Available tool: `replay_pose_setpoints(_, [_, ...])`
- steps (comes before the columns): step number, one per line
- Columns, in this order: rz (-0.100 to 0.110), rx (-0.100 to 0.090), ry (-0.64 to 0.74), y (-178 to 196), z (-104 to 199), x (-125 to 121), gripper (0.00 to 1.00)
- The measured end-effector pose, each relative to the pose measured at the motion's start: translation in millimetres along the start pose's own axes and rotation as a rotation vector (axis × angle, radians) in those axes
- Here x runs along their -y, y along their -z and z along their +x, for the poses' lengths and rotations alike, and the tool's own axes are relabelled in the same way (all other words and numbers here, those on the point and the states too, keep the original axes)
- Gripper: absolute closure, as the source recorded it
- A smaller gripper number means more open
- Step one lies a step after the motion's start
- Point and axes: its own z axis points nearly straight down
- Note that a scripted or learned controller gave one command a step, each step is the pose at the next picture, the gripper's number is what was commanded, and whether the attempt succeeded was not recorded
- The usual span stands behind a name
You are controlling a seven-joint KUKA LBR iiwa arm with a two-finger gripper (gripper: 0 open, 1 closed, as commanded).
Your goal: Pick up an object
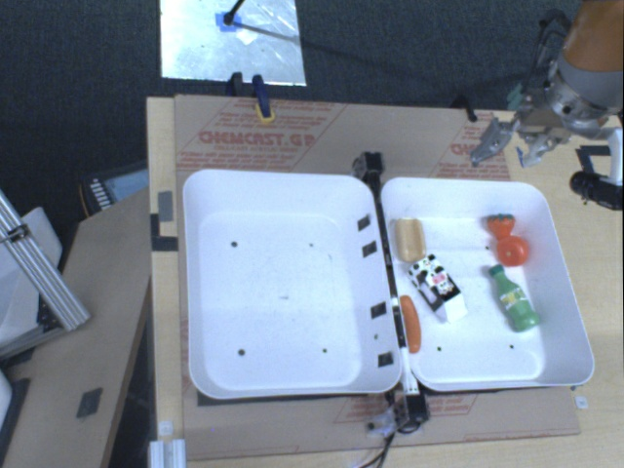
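The right bin (561, 344) holds several toy items: a tan bread piece (408, 239), a black-and-white cow-print carton (436, 287), an orange sausage (410, 323) by the inner wall, a green bottle (513, 299), a red tomato (512, 252) and an orange carrot-like piece (500, 225). My gripper (512, 147) hangs above the bench behind the right bin's far edge, at the upper right. Its two fingers are spread apart with nothing between them.
The left bin (200, 291) lies beside the right one, joined by a black-clipped divider (383, 261). A shiny metal sheet (231, 27) lies on the dark floor at the back. An aluminium frame (34, 271) stands at the left edge.
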Motion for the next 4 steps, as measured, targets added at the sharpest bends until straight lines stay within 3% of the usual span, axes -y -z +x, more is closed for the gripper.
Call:
replay_pose_setpoints(1, [-0.003, 0.000, 0.003, 11.0, 0.1, -0.8, 1.00])
replay_pose_setpoints(2, [-0.004, -0.003, 0.009, 60.3, 85.6, -2.5, 1.00])
replay_pose_setpoints(4, [-0.005, -0.004, 0.008, 199.6, 200.0, 76.3, 1.00])
